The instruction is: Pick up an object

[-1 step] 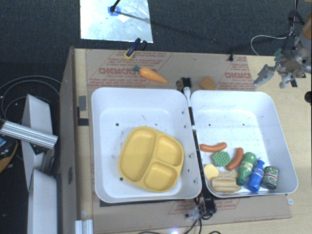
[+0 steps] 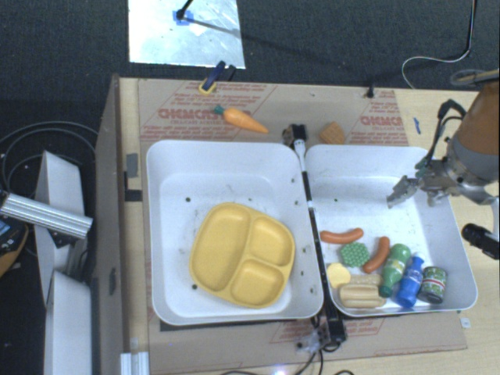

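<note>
My gripper (image 2: pixel 417 193) hangs over the upper right part of the right bin (image 2: pixel 351 170). It is open, with nothing between its fingers (image 2: pixel 398 193). Below and left of it, along the bin's near side, lie two orange sausages (image 2: pixel 341 235) (image 2: pixel 377 254), a green round piece (image 2: pixel 355 254), a green bottle (image 2: pixel 395 266), a blue bottle (image 2: pixel 410 280), a small can (image 2: pixel 433 284), a yellow piece (image 2: pixel 337 274) and a hot dog bun (image 2: pixel 361 294). The gripper touches none of them.
The left bin (image 2: pixel 180 170) holds a yellow divided plate (image 2: pixel 242 254). On the cardboard behind the bins lie a carrot (image 2: pixel 241 119) and a small tan block (image 2: pixel 332 133). The ridge between the bins (image 2: pixel 308 201) runs front to back.
</note>
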### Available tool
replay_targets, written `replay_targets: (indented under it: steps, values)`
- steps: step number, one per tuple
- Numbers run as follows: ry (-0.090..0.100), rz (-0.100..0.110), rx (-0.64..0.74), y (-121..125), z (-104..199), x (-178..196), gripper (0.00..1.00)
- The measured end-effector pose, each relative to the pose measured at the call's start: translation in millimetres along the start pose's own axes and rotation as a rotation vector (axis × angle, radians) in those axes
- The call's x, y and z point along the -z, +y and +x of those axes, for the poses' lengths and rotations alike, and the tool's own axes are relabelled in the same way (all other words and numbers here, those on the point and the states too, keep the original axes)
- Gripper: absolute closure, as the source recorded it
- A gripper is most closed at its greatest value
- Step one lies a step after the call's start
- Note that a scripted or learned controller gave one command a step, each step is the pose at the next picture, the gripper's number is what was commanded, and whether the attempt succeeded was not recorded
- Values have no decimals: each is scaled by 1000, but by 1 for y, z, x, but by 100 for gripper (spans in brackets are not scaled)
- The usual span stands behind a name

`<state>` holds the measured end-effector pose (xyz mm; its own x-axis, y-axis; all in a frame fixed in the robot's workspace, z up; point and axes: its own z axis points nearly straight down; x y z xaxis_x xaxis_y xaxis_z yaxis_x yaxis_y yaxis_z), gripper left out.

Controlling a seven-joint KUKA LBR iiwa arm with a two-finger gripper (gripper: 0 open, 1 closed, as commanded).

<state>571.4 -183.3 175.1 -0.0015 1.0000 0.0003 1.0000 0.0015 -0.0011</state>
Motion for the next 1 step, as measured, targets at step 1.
replay_targets:
  steps: [1]
  values:
    - [0,-2,0,-60,30,-91,0]
